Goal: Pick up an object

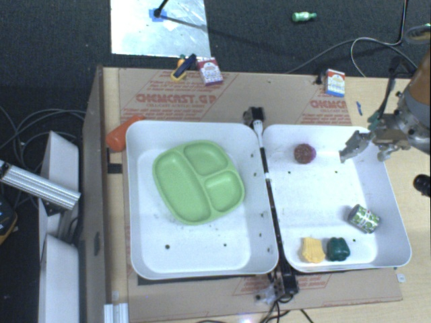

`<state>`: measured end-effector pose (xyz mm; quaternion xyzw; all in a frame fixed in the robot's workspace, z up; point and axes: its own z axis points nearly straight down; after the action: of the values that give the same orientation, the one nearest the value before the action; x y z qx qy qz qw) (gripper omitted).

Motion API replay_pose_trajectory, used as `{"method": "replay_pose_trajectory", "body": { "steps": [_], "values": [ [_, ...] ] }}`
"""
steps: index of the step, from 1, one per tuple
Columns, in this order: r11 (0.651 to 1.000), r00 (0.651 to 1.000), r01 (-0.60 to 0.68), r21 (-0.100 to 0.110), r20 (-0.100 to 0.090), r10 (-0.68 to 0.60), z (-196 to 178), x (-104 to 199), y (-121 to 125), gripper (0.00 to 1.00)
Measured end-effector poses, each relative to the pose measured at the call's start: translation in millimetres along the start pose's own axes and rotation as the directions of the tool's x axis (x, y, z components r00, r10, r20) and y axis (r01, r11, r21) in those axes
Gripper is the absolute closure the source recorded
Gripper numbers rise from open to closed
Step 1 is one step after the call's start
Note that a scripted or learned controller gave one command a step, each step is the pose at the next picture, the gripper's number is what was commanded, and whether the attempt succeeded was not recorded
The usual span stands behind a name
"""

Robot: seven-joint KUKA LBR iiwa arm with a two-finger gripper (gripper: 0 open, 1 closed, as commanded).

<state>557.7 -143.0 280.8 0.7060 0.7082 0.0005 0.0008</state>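
Note:
The right bin (323, 180) holds a dark red round object (304, 153) near its far edge, a small green-and-white can (363, 218) lying at the right wall, a yellow piece (312, 249) and a dark green piece (337, 249) at the near edge. My gripper (368, 147) hangs over the bin's far right corner, to the right of the red object and above the can. Its two fingers are spread apart with nothing between them.
The left bin (155, 247) carries a light green divided plate (198, 180). A black divider (267, 180) runs between the bins. Small cartons (211, 71) (335, 83) and an orange thing (117, 134) lie on the cardboard behind and beside the bins.

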Motion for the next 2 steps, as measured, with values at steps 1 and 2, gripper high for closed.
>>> {"method": "replay_pose_trajectory", "body": {
  "steps": [1,2],
  "values": [
    [1.0,1.0,0.001,0.001,0.0,-0.001,49.8,4.9,38.8,0.0],
    [1.0,1.0,0.001,-0.001,-0.001,-0.001,196.6,30.9,94.0,0.0]
  ]
}}
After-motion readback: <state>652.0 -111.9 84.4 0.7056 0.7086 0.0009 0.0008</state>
